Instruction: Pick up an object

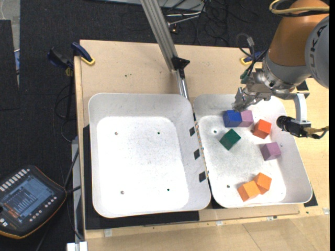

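From the camera above the bench, I see my claw [242, 104] hanging low over the far end of the right bin [293, 195], with my grey arm and its orange band coming in from the right edge. The claw's tip sits just behind a pink block [246, 117] and a blue block [232, 118], which lie touching each other side by side. I cannot tell from here whether my claw is wide or narrow; its tip is dark and small against the bin wall, and the wrist hides most of it. Nothing shows between its tips, so I will not claim a hold.

The rest of the blocks lie loose on the bin floor: a green block [230, 139] just in front of the blue one, an orange block [261, 128] near the pink one, a purple block [271, 150] further toward the near side, and two more orange blocks [255, 186] touching each other near the front corner. The left bin [99, 109] sits beside it.

As I judge it, the pick is not yet done. I am down near the pink and blue pair, so the approach looks mostly made; closing on one block and lifting it clear remain. With the two touching, I may catch both or nudge one aside.
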